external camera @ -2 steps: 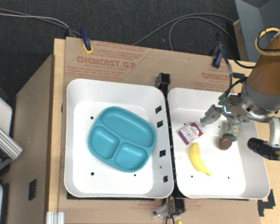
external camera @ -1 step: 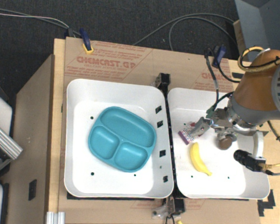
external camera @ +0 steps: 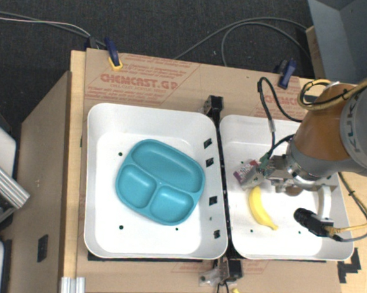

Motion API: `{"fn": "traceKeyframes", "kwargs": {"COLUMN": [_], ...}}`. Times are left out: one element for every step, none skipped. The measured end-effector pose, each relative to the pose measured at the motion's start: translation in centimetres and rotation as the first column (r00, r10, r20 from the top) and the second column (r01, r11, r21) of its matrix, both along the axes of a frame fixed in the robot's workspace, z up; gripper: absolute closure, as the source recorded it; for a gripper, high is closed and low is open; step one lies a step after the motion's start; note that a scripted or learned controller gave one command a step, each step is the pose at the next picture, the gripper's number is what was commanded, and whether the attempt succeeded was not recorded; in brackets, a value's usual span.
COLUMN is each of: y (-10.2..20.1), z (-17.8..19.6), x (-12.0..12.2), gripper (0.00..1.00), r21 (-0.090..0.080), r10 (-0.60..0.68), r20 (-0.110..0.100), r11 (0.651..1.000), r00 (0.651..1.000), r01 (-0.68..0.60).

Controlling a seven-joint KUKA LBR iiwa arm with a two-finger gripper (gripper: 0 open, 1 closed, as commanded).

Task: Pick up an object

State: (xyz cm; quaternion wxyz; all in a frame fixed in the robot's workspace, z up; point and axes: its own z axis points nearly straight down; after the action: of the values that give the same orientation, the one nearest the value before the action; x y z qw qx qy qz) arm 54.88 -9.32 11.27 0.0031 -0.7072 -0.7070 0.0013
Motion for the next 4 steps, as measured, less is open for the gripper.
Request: {"fn": "traceKeyframes", "kwargs": {"y": [0.0, 0.0, 0.1, 0.2], "z": [1.3, 5.7, 10.1, 12.4], "x": [0.2, -0.1, 0.2, 0.3], "gripper": [1.00, 1.00, 1.00, 1.00], "r21": [0.000, -0.003, -0.003, -0.003], "r10": [0.000, 0.001, 0.002, 0.002], "r20": [0.006, 0.010, 0.012, 0.010], "r11": [1.000, 1.000, 1.000, 1.000], "r00": [1.000, 1.000, 1.000, 1.000], "r01": [0.000, -0.001, -0.002, -0.002]}}
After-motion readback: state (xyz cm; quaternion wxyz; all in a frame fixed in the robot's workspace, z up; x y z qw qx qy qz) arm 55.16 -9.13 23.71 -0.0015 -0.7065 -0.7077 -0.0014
